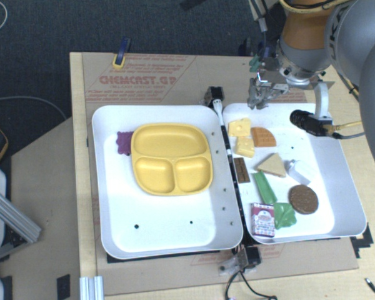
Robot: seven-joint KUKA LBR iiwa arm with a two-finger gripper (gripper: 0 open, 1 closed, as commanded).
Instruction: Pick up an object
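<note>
Yellow cheese blocks (240, 136) lay at the right bin's (337, 167) left edge, probably light, stiff plastic, best pinched across flat sides. The gripper (260, 99) hung above, apparently empty; its opening couldn't be told.

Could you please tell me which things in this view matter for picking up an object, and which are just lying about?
For the job:
- gripper, above the right bin's far edge
- right bin
- cheese pieces
- brown cookie
- green pea pod
- small red packet

Lying about:
- yellow divided plate
- purple piece beside it
- left bin
- yellow-handled clamp
</note>
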